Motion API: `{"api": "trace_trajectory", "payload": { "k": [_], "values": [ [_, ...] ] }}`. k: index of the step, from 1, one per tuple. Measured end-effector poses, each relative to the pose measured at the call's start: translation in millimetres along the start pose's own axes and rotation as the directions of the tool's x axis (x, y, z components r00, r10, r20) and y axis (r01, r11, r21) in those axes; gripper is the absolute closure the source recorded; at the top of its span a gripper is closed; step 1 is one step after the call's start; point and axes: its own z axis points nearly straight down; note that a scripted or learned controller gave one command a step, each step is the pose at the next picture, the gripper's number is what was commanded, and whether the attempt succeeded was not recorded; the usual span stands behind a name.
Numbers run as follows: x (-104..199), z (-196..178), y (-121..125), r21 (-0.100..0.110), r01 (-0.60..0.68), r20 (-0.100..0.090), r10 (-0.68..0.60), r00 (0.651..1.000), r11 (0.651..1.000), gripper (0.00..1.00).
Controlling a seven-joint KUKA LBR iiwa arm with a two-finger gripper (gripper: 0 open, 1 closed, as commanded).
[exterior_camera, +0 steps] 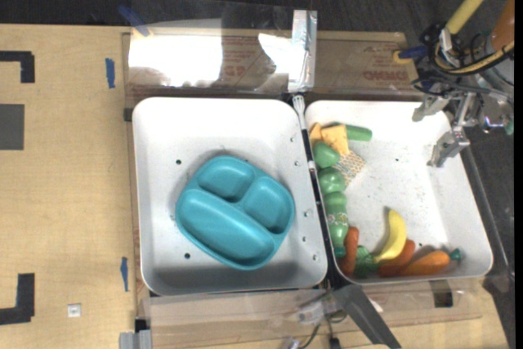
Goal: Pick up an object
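Observation:
The right bin (409, 176) holds toy food. A yellow banana (392, 234) lies near its front, beside orange carrots (421, 261) along the front wall. Green vegetables (331, 180) line the bin's left wall, with a green and yellow piece (341, 135) at the back left. My gripper (448, 136) hangs over the bin's back right corner, apart from all the food, and I see nothing held in it.
The left bin (163, 135) holds a teal divided plate (235, 210). A clear plastic sheet (221, 53) and cardboard lie behind both bins. Cables (458, 53) bunch at the arm's wrist on the right.

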Motion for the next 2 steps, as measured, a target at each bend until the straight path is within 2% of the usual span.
{"api": "trace_trajectory", "payload": {
  "k": [1,2],
  "values": [
    [78,96,30,-0.002,-0.099,-0.009,0.099,0.995,0.995,0.0],
    [108,149,30,0.001,-0.129,0.015,0.129,0.992,0.992,0.0]
  ]
}}
